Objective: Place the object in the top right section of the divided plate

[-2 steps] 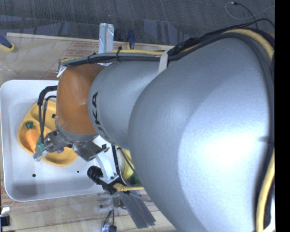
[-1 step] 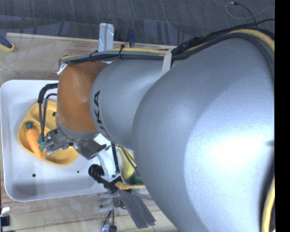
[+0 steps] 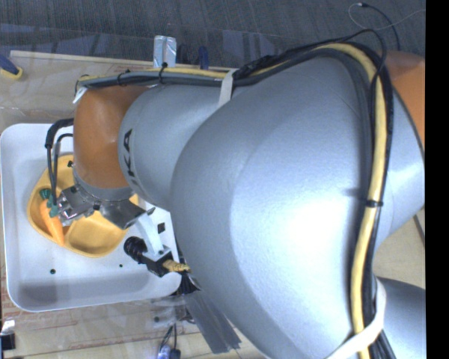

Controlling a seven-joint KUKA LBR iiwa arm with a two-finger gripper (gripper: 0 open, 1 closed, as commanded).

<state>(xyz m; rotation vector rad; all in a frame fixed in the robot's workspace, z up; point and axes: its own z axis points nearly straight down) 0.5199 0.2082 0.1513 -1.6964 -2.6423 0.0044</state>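
Arm (image 3: 284, 200) low over yellow plate (image 3: 86, 238) in left bin (image 3: 22, 275); orange object (image 3: 54, 229) on plate's edge; jaws' state cannot be told; placement judged unconfirmed.

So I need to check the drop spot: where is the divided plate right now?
The yellow divided plate lies in the left part of the camera view, inside the white bin, toward that bin's middle. The arm's orange band and wrist hang right over it, covering much of it.

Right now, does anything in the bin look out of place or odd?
Nothing clearly stands out. The yellow divided plate lies flat in the white bin, with an orange object on its left part. The arm hides much of the plate and the bench.
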